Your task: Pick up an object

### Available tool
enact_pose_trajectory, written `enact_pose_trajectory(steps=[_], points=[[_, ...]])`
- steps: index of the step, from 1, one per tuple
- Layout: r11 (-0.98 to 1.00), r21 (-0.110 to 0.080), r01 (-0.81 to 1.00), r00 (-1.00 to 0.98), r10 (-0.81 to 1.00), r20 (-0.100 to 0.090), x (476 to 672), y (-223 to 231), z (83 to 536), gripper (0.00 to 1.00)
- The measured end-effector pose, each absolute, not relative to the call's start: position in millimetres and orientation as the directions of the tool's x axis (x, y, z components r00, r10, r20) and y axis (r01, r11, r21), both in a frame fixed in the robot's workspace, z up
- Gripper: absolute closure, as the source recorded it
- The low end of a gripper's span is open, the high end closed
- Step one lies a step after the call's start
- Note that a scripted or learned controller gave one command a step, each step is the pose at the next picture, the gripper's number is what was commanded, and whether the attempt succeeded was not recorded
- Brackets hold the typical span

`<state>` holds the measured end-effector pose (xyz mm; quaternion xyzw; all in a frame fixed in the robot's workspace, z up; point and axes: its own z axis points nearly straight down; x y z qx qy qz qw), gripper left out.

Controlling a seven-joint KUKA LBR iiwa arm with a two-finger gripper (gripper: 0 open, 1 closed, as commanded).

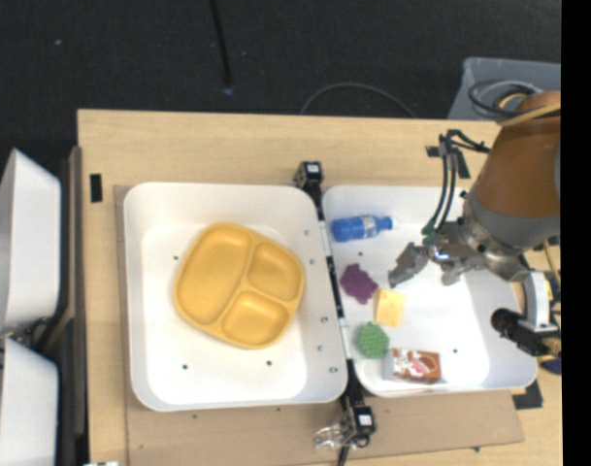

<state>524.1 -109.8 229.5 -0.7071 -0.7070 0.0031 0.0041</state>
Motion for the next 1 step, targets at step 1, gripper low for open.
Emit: enact_pose_trajectory(steps=[1], points=[[0.002, 0.001, 1.000, -0.002, 1.000, 0.000, 526.5, -109.7, 234.9, 0.00]])
